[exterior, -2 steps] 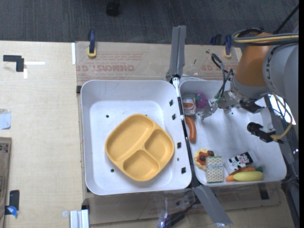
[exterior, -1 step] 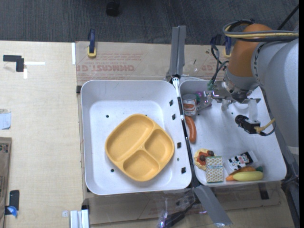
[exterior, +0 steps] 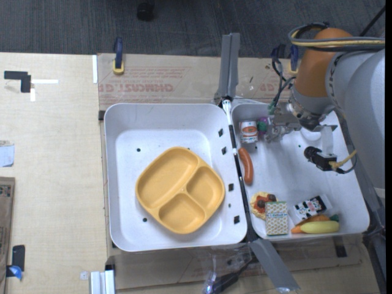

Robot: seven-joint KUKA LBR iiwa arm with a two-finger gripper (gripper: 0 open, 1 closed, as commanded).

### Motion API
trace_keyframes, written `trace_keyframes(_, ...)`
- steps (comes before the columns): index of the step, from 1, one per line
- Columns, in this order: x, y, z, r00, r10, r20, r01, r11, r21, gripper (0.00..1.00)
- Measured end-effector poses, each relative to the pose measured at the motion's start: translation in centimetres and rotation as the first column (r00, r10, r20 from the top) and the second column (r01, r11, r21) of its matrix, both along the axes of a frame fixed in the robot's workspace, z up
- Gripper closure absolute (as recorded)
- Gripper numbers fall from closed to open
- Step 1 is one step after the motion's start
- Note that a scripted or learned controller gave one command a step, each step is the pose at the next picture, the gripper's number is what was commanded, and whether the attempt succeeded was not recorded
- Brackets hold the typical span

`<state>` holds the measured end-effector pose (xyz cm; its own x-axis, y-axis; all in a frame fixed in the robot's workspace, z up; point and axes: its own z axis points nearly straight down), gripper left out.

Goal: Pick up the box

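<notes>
Nearest the camera, at the right bin's (exterior: 358,192) front edge, lies the box (exterior: 276,218), pale green and flat, touching a pizza slice (exterior: 262,203) on its left. Just right of it sit a black-and-white carton (exterior: 309,206), a carrot (exterior: 308,223) and a banana (exterior: 318,227). A sausage (exterior: 246,165) and a can (exterior: 248,131) lie along the divider. The gripper (exterior: 272,127) hovers at the bin's far end, near the can, well apart from the box; its grasp cannot be made out. The left bin (exterior: 116,164) holds a yellow tray (exterior: 179,190).
</notes>
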<state>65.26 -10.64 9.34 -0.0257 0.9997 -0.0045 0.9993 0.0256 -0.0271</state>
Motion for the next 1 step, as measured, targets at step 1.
trace_keyframes(1, -0.89, -1.61, 5.28, 0.998, -0.05, 0.026, 0.05, 0.999, 0.004, 1.0)
